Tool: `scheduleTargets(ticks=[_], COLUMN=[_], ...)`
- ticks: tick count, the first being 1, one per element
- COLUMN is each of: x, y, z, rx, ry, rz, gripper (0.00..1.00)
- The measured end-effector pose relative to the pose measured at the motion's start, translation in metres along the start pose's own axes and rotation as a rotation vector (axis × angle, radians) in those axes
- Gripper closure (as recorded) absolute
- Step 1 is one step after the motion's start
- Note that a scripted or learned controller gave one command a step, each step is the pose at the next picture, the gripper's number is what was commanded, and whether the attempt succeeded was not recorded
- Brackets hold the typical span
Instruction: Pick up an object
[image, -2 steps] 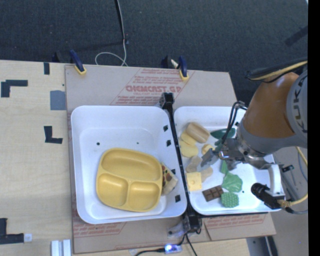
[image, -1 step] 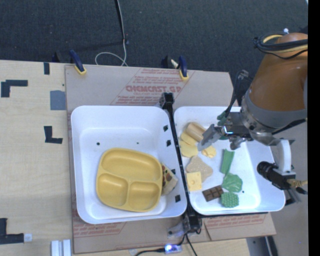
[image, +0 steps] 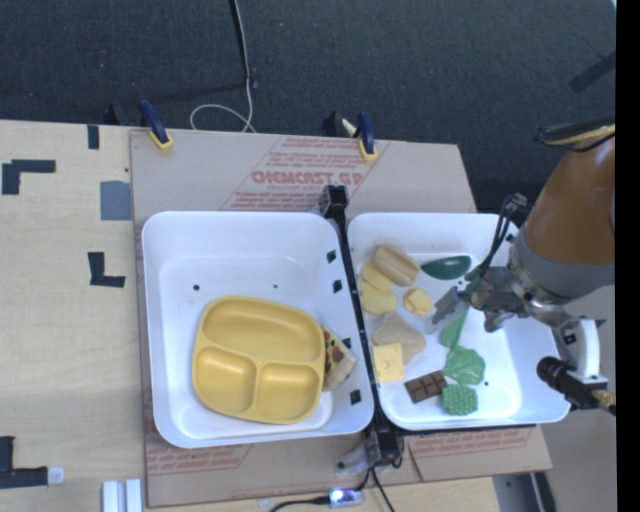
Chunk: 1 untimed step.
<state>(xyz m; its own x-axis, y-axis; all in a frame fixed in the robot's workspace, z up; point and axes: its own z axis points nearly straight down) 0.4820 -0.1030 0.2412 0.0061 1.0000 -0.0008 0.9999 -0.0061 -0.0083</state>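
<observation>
My gripper (image: 458, 300) hangs low over the middle of the right bin (image: 500, 232), at the end of the grey arm (image: 565, 235) reaching in from the right. Just below it lies a green strip (image: 455, 331), and a small yellow piece (image: 418, 300) sits to its left. A dark green leaf shape (image: 447, 267) lies just behind it. Nothing can be seen held in the gripper. Also in this bin are a tan bread roll (image: 391, 265), a beige wedge (image: 398, 335), a yellow cube (image: 388, 362), a brown chocolate bar (image: 427, 386) and green leafy pieces (image: 463, 366).
The left bin (image: 170, 250) holds a yellow divided plate (image: 260, 360), with a small brown and white piece (image: 338, 358) wedged at its right edge. A black divider (image: 348, 280) runs between the bins. Clamps (image: 155, 125) hold the cardboard base at the back.
</observation>
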Motion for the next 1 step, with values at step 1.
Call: scheduleTargets(ticks=[1], x=[-0.0458], y=[0.0195], z=[0.1411], rx=[-0.018], ry=[0.001], rz=[-0.008], gripper=[0.00])
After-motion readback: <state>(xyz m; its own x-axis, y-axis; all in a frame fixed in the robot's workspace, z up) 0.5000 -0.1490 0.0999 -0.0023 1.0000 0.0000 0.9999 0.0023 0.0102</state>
